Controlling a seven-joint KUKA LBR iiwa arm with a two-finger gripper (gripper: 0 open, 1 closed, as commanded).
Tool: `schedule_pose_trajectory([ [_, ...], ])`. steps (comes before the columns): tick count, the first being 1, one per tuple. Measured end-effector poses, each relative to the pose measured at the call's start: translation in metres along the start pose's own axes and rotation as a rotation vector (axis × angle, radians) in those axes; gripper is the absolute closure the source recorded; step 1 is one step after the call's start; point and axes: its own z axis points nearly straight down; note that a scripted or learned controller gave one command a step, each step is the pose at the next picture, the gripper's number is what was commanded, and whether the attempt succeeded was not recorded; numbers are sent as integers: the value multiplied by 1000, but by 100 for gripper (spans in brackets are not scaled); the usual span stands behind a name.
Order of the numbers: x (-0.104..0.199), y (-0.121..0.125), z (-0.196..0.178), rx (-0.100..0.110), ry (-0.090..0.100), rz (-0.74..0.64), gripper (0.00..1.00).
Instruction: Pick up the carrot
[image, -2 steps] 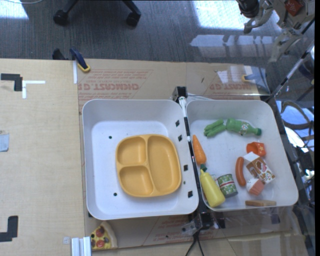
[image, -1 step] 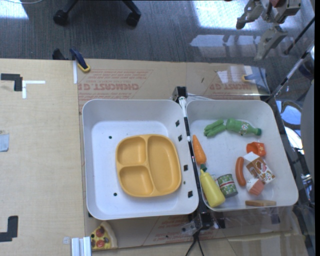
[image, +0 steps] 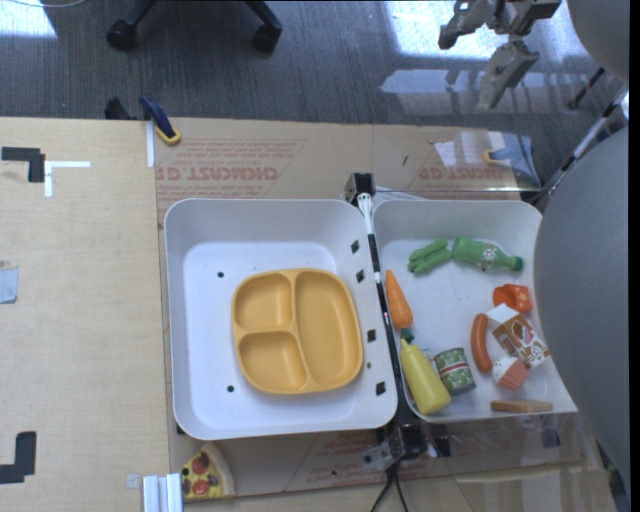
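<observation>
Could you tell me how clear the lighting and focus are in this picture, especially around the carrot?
In the camera view, lighting is even and soft; the carrot at the right bin's left wall is sharp and free of glare. The grey arm looms large and blurred at the right, covering that bin's edge. The pincer at the top is small and hazy, against bright patches on the floor.

Orange carrot, yellow divided plate, white bins, possibly green toy

Carrot lies in right bin, beside yellow bottle.
</observation>
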Motion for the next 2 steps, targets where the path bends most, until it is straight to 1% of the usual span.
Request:
schedule_pose_trajectory([
  [1,10,-37,-3,0,0,-2,0],
  [2,10,-31,-3,0,1,2,0],
])
